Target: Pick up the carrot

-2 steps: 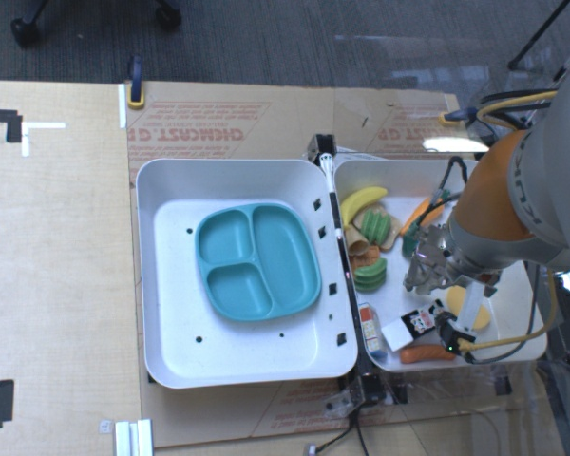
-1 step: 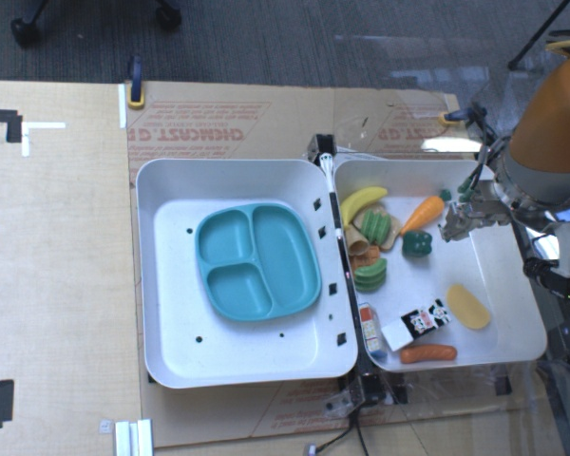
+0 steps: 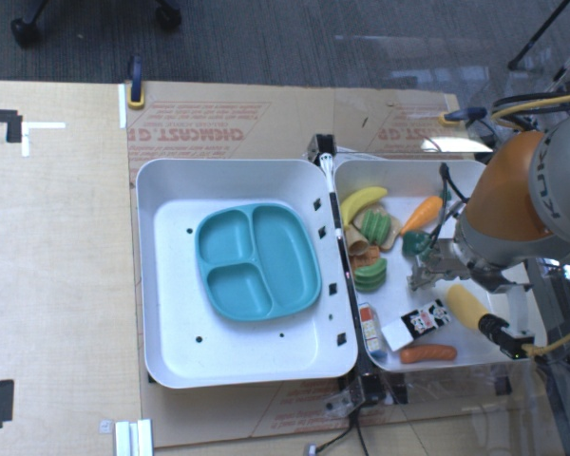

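Observation:
The carrot [image 3: 422, 214] is orange with a dark green top [image 3: 415, 243]. It lies tilted in the upper middle of the right bin [image 3: 399, 169], its tip pointing up and right. My gripper [image 3: 426, 272] hangs low over the bin floor just below the carrot's green end, under the grey wrist and the orange band [image 3: 508, 193]. From this angle nothing shows between the gripper and the carrot, and the carrot rests on the bin floor.
Left of the carrot lie a banana [image 3: 363, 200], green toy foods [image 3: 374, 226] [image 3: 370, 272] and a brown piece [image 3: 359, 251]. A yellow corn cob [image 3: 468, 305], a black-and-white box [image 3: 426, 319], a red tube [image 3: 368, 324] and a red sausage [image 3: 427, 353] lie nearer the front. A teal divided plate [image 3: 258, 260] sits in the left bin [image 3: 171, 350].

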Tool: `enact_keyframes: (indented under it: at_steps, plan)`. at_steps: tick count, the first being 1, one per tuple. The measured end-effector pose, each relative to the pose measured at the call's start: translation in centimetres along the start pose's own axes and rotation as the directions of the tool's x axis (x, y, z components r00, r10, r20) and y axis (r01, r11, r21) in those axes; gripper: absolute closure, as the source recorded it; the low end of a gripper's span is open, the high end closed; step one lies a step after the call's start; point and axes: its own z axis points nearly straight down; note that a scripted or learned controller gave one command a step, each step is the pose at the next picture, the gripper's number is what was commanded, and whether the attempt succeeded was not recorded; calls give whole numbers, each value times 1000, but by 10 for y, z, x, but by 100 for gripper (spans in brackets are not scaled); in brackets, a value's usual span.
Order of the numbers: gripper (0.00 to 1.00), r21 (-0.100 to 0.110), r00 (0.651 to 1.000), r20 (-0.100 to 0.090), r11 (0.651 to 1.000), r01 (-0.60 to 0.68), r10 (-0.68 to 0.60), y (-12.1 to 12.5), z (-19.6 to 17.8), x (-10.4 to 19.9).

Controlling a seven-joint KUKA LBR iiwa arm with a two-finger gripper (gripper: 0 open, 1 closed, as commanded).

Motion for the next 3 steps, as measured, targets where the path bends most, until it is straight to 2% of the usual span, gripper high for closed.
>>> enact_keyframes:
  at_steps: [1,2,3]
  plan:
    - [100,-3,977,2,977,-211,211,-25,-148,-5]
    - [0,-3,978,2,978,-210,210,-25,-148,-5]
    - [0,-1,890,3,890,-456,456,46,-106,-37]
